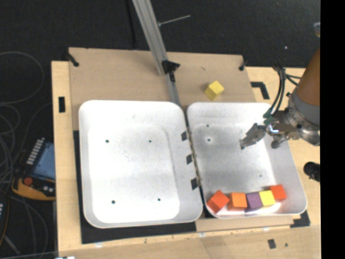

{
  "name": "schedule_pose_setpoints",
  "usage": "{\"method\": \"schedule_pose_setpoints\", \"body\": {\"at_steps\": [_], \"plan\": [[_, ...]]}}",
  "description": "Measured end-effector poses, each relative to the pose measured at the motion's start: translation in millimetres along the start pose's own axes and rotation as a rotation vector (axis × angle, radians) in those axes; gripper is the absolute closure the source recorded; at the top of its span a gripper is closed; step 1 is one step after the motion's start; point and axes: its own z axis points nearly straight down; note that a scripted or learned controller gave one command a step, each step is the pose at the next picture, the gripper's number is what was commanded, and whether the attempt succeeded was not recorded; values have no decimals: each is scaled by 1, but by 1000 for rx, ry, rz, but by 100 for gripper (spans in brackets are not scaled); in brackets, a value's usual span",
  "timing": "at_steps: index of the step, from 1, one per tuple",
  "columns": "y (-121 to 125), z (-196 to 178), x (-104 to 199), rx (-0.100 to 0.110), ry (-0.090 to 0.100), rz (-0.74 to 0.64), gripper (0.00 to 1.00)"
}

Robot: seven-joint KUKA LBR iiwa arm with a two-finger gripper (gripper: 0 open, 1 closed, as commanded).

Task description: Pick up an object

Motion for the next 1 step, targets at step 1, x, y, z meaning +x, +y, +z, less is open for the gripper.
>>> {"method": "schedule_pose_setpoints", "body": {"at_steps": [1], "plan": [[-31, 197, 32, 1, -2, -5, 0]]}}
